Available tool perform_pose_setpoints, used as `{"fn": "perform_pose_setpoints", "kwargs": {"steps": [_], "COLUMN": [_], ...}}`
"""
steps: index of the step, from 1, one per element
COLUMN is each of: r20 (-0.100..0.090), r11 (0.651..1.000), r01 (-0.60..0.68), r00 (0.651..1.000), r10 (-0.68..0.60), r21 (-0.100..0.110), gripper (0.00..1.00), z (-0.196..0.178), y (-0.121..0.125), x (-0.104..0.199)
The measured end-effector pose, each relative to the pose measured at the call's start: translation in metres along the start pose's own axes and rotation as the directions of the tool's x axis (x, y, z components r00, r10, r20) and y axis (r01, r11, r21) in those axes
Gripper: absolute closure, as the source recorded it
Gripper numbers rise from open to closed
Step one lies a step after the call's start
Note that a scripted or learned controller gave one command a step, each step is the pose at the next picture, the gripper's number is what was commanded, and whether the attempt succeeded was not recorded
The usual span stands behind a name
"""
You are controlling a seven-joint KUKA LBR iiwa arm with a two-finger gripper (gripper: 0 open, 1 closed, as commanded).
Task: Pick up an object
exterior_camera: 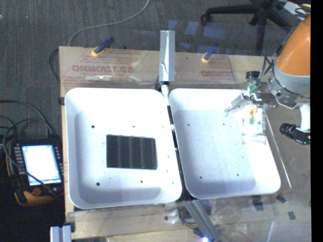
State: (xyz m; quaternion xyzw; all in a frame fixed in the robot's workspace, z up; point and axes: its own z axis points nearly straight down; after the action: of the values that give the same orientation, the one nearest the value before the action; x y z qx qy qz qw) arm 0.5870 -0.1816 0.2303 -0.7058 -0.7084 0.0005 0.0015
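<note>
Bench shot from above, two shallow white plastic bins side by side. The left-hand white bin (75, 135) fills the middle-left of the frame and the right-hand white bin (212, 155) sits right next to it, rims touching or nearly so down the centre.

The grey arm with the orange band (298, 52) pokes in from the upper right. Its two-finger gripper (251, 97) hangs over the upper right corner of the right-hand bin, close to the far wall. Honestly can't tell whether it's spread wide or pinched, it's just a blur of shiny metal there, and I don't see anything held in it.

Stuff to grab: a flat black ribbed rectangular slab (131, 152) lies in the middle of the left-hand bin, well away from the gripper. Then there's a small clear packet-like item with green and orange bits (254, 126) against the right wall of the right-hand bin, just below the gripper in the frame. Too blurry to say what it is.

Both bins sit on a brown board with red lettering (106, 68). Two blue-and-yellow clamps (102, 46) grip its top edge, and a grey metal strip (167, 59) runs down between them. At lower left, on the grey carpet, a handheld pendant with a lit screen (38, 165).
</note>
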Motion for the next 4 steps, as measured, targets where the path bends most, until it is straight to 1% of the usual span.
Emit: {"fn": "perform_pose_setpoints", "kwargs": {"steps": [1,2,3,4], "r20": [0.001,0.003,0.004,0.001], "r11": [0.999,0.999,0.998,0.963], "r01": [0.045,-0.047,0.069,0.270], "r00": [0.999,0.999,0.998,0.963], "r10": [-0.045,0.047,-0.069,-0.270], "r21": [-0.001,0.000,-0.009,-0.019], "gripper": [0.00,0.00,0.00,0.00], "z": [-0.018,0.010,0.127,0.132], "y": [0.032,0.081,0.072,0.059], "x": [0.018,-0.032,-0.023,-0.032]}}
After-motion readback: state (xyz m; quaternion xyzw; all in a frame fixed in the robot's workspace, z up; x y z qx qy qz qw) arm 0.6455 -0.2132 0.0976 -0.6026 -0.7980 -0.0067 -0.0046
